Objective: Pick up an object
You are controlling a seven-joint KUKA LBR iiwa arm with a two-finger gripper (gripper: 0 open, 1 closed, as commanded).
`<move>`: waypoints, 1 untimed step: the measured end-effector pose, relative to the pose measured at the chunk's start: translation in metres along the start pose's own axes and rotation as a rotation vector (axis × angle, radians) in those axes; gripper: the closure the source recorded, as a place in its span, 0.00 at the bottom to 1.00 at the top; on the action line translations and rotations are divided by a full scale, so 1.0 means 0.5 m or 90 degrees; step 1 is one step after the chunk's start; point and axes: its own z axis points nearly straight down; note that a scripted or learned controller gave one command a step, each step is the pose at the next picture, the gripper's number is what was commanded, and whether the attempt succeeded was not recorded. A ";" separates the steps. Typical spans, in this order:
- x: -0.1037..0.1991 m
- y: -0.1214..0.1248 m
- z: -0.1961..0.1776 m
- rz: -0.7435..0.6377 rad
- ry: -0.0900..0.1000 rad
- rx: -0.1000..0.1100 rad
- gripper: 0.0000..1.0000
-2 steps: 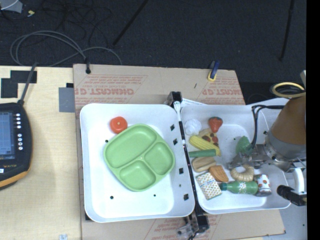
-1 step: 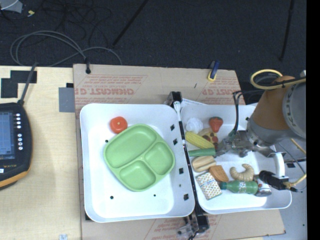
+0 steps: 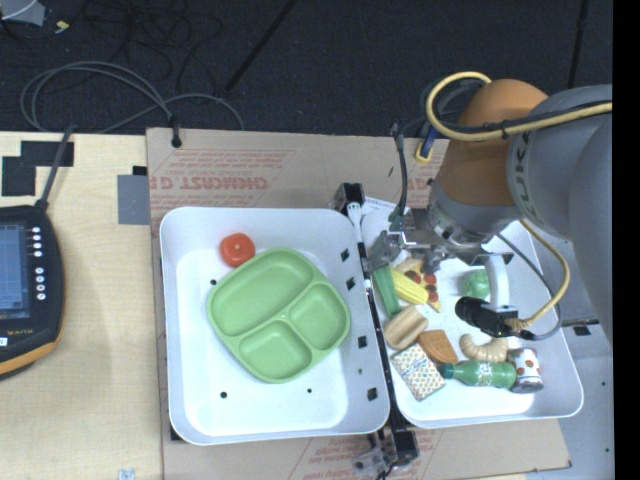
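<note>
The gripper point(image 3: 418, 251) hangs over the right bin point(image 3: 560, 393); how wide it stands cannot be told. Beneath it lies a glossy yellow plastic corn cob point(image 3: 411, 289), long axis running far-left to near-right, beside a smooth bread roll point(image 3: 404, 325).

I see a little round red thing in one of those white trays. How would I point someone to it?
Start at the left bin, which has the big green divided plate in it. Just past the plate's upper-left edge sits the small red-orange round piece, alone, away from the heap of toy food in the other bin.
</note>
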 end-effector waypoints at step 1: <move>-0.019 -0.007 -0.001 0.008 -0.003 0.011 1.00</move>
